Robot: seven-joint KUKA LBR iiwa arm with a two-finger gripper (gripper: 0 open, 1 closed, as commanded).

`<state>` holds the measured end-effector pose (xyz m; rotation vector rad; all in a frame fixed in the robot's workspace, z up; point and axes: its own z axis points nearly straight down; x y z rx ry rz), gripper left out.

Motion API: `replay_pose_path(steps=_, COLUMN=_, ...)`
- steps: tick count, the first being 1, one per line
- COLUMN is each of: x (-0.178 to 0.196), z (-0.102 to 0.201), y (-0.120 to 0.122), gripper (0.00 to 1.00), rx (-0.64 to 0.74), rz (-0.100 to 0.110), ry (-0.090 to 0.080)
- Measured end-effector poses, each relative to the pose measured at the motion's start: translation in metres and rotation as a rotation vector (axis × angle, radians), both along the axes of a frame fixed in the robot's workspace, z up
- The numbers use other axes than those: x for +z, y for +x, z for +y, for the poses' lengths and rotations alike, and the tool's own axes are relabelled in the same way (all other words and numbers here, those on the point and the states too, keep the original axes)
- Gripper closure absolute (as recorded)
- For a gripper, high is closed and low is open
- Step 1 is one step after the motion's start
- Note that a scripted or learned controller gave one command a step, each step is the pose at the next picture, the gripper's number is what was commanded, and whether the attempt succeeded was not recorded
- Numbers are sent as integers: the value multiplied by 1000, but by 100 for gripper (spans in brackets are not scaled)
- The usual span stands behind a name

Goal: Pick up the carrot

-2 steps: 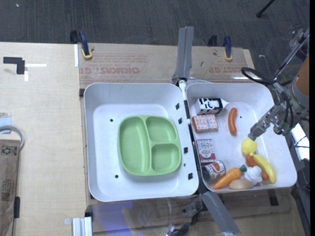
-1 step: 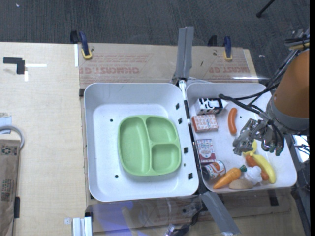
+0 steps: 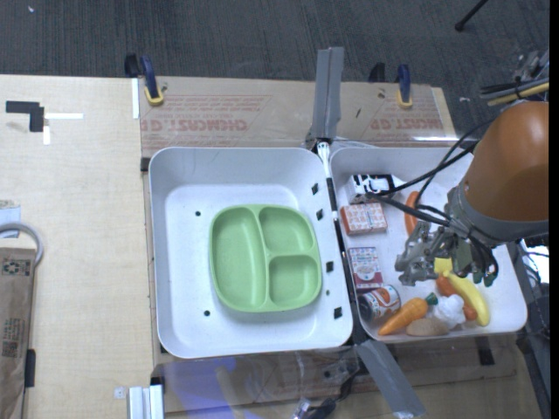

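Carrot [image 3: 405, 315] first: it looks to me like a small toy, probably hollow plastic or foam, so I judge it light, fairly stiff and not fragile, though its smooth tapered skin could slide out of a pinch if I close too near the point. The best hold, I think, is across the thicker half, just below the green top, with my fingers set square to its long axis. It is orange with a short green tuft at the upper right end, and it lies at a slant, narrow tip toward the lower left, in the near part of the right bin [image 3: 515, 317]. It is crowded there: a tin can [image 3: 377, 301] on its side sits just beside the tip, a pale rounded item [image 3: 427, 327] lies against its lower side, a white lumpy piece [image 3: 450, 309] is near the tuft, and a banana [image 3: 472, 298] lies beyond that. My hand [image 3: 425, 258] hangs above this cluster, a little up and to the right of the carrot, not touching it as far as I can see; its metal parts and cables blur together, so I cannot tell whether it is released or clenched, and nothing is visibly caught in it. The left bin [image 3: 166, 234] holds a green divided plate [image 3: 266, 257], well apart from my work on the bench [image 3: 70, 190].
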<state>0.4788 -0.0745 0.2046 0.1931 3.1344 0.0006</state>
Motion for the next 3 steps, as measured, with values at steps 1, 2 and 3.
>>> replay_pose_path(steps=1, x=12, z=48, y=21, gripper=100, rx=446, rz=-2, ry=0)
replay_pose_path(steps=2, x=-14, z=133, y=11, gripper=100, rx=872, rz=1, ry=1)
replay_pose_path(steps=3, x=-5, z=134, y=12, gripper=100, rx=867, rz=-2, ry=2)
